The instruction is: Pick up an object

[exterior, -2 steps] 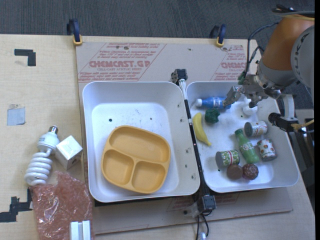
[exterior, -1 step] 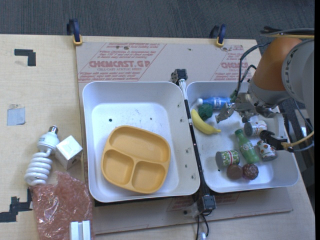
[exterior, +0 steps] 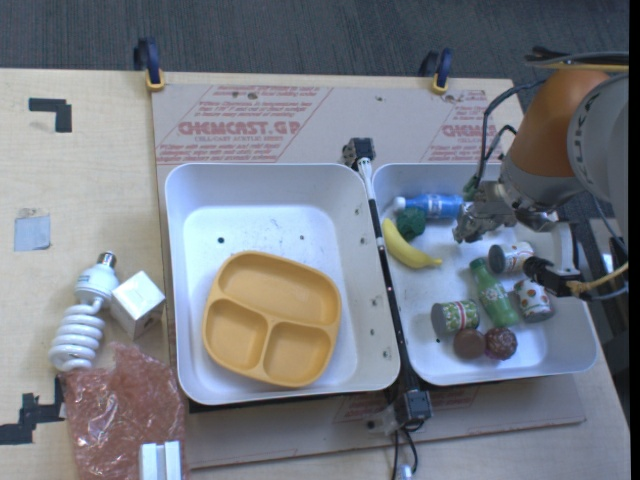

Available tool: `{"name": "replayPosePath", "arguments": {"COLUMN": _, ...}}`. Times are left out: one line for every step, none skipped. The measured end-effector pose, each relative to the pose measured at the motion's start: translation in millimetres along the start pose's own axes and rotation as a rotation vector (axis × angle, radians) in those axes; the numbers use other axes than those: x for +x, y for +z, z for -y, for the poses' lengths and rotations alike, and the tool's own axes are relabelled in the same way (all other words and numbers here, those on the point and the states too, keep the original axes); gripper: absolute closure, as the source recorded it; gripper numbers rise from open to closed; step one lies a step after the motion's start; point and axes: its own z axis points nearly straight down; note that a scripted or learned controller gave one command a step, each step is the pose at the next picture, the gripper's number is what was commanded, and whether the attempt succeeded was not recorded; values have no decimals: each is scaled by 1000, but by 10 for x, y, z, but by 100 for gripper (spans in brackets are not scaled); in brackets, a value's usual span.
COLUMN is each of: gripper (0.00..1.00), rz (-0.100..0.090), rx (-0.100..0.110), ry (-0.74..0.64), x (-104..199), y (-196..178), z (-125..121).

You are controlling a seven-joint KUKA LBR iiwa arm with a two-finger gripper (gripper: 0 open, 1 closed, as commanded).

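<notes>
The right bin (exterior: 575, 353) holds several small objects: a blue bottle (exterior: 432, 206), a green lump (exterior: 411, 226), a yellow banana (exterior: 408, 248), a white jar (exterior: 515, 258), a green bottle (exterior: 495, 293), a green-labelled can (exterior: 456, 316), a brown ball (exterior: 468, 344), a dark red ball (exterior: 500, 343) and a small patterned cup (exterior: 533, 301). My gripper (exterior: 472, 223) hangs low over the back of this bin, just right of the blue bottle and above the white jar. Nothing shows in its grasp.
The left bin (exterior: 190, 198) holds a yellow divided plate (exterior: 270, 318). Left of the bins on the bench lie a spiral light bulb (exterior: 85, 318), a white cube (exterior: 138, 298) and a pink mesh bag (exterior: 120, 408). Cables (exterior: 590, 283) trail over the right bin's edge.
</notes>
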Motion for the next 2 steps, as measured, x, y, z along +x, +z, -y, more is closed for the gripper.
{"name": "replayPosePath", "arguments": {"gripper": 0, "rz": 0, "rx": 0, "ry": 0, "x": 0, "y": 0, "z": 0}}
{"name": "replayPosePath", "arguments": {"gripper": 100, "rz": 1, "rx": -2, "ry": 1, "x": -5, "y": -101, "z": -6}}
